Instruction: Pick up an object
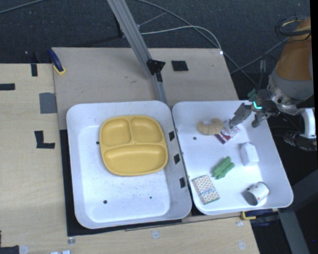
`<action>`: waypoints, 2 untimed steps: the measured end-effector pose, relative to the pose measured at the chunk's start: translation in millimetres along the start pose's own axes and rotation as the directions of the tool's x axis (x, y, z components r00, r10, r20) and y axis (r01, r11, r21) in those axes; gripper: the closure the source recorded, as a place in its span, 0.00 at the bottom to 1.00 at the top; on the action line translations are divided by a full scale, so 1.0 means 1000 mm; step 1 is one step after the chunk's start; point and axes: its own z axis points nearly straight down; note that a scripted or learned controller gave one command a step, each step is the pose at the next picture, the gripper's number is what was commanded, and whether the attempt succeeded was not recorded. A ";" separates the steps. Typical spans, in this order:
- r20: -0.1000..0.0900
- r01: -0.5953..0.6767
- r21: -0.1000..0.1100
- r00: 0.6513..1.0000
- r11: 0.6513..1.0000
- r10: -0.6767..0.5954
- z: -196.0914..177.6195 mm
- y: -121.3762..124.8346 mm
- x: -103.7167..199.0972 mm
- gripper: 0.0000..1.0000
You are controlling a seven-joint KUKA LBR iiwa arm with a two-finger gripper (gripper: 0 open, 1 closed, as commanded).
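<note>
The arm reaches in from the right, and its claw [234,126] is low over the upper part of the right bin [272,160], its tip at a small red and white packet [225,136] that lies just beside a tan, lumpy piece [210,127]. Whether the claw is released or clenched cannot be told from this angle, and nothing can be seen held by it, so I judge that the step in hand is the approach or the first attempt at a grasp, with the pick not yet made. The likely target is the packet or the tan piece next to it. The next move, in my judgement, calls for the claw to settle squarely over one of the two and not between them, since they lie so close that a closing grip could push one aside. Elsewhere in the right bin are a white block [249,153], a green toy [222,168], a patterned box [206,189] and a small cup on its side [256,193], all well apart from the claw. The left bin [81,170] holds a yellow divided plate [133,145]. No brand, label or writing is readable on anything here; the print on the packet and the box is too small to make out.
</note>
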 end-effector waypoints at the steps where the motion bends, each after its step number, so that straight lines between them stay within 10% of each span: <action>1: 0.001 0.001 -0.003 1.000 1.000 -0.001 -0.002 0.001 0.000 0.00; 2: 0.001 0.001 0.000 1.000 1.000 -0.001 0.045 0.007 -0.002 0.00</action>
